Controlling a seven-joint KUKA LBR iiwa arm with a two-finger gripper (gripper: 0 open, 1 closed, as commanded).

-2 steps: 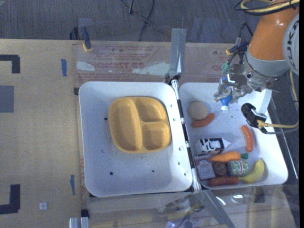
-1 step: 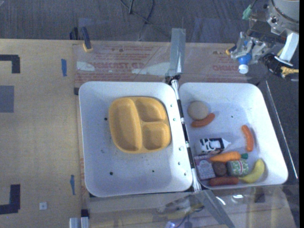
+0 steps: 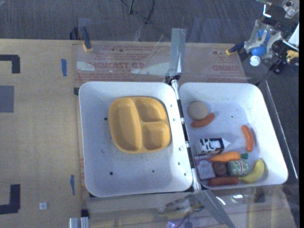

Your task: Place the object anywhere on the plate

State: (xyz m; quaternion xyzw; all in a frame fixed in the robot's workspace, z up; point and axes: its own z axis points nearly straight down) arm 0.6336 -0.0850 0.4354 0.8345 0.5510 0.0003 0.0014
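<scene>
While the yellow divided plate [image 3: 139, 124] sits in the left bin [image 3: 95, 175], the toy food lies in the right bin [image 3: 270, 122]: egg [image 3: 198, 109], sausage [image 3: 203, 121], carrot [image 3: 226, 156], banana [image 3: 255, 172] toward its near edge. Past the worktop's far right corner, the end effector [image 3: 278, 11] hovers; its finger state cannot be told.

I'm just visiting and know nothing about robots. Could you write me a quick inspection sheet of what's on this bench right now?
Surface: wooden bench bearing two white bins side by side.
Job's things: yellow divided plate in the left bin; nothing lies on it.
Clutter: right bin holds toy foods: round bun, sausages, carrot, banana, small carton.
Grippers: arm hardware at top right; fingers cannot be made out.
Cables: black loop on the floor.
Surroundings: dark carpet.
</scene>
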